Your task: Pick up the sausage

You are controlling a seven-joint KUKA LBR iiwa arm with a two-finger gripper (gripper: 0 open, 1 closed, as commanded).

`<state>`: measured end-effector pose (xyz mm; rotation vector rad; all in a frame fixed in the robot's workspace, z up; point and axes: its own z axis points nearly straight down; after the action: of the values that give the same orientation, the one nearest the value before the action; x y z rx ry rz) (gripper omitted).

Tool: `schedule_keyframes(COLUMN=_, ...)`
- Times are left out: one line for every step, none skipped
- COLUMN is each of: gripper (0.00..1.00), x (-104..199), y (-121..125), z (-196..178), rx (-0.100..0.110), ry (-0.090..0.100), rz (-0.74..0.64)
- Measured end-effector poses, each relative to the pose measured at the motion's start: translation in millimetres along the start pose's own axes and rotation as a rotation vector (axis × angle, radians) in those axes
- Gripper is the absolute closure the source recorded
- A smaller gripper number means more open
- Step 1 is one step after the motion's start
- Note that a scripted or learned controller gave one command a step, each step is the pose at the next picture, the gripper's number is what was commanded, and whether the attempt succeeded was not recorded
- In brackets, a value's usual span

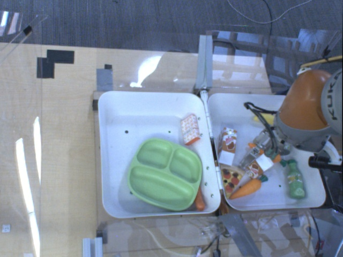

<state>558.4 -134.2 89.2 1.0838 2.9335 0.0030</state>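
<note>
Carrot [247, 188] at right bin's [316, 199] front, gripper [257, 155] just above it, grip unclear

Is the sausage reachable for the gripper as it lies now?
Doubtful. The sausage lies squeezed between the green plate and the left bin's right wall, leaving little room beside it. Nothing covers it from above. The gripper is over the right bin.

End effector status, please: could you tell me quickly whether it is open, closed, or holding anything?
End effector: over the right bin; open or closed cannot be told.
</note>
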Motion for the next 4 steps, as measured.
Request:
schedule_keyframes(gripper=0.00, x=-32.9, y=-67.7, z=-90.4, rx=0.002, ry=0.000, rz=0.069)
schedule_keyframes(gripper=0.00, x=7.2, y=-50.2, z=-0.9, rx=0.000, ry=-0.001, rz=0.061)
schedule_keyframes(gripper=0.00, x=-30.8, y=-46.6, z=-1.8, rx=-0.011, ry=0.019, rz=0.273)
schedule_keyframes(gripper=0.00, x=-20.1, y=11.6, z=0.1, rx=-0.002, ry=0.002, rz=0.190)
